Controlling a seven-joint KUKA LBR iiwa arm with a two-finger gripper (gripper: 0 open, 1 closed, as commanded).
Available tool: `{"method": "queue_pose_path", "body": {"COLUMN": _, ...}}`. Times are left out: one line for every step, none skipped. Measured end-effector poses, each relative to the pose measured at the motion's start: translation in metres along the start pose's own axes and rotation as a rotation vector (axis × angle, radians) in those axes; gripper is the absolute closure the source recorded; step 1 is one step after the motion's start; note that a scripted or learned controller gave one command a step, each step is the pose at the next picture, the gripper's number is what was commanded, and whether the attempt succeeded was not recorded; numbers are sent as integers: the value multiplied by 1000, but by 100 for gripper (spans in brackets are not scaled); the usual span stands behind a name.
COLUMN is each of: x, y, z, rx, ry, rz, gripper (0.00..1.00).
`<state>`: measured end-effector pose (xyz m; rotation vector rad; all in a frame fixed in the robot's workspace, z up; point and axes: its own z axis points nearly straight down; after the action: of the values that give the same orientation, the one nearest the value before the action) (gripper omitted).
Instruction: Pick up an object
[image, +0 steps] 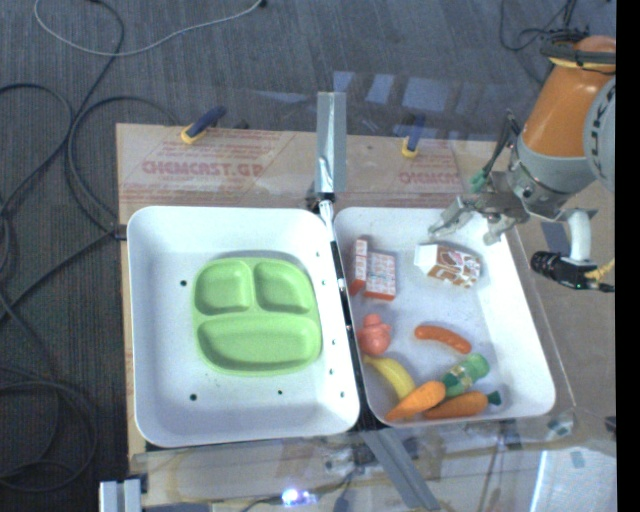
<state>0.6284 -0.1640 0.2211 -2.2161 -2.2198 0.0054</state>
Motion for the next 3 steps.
{"method": "queue_pose_path", "body": {"x": -20, "y": 25, "z": 112, "rx": -1, "ry": -3, "rz": 73, "gripper": 0}}
{"method": "queue_pose_path", "body": {"x": -40, "y": -29, "z": 96, "rx": 0, "ry": -2, "rz": 102, "gripper": 0}}
{"method": "queue_pose_path", "body": {"x": -45, "y": -60, "z": 128, "rx": -27, "ry": -1, "rz": 14, "gripper": 0}}
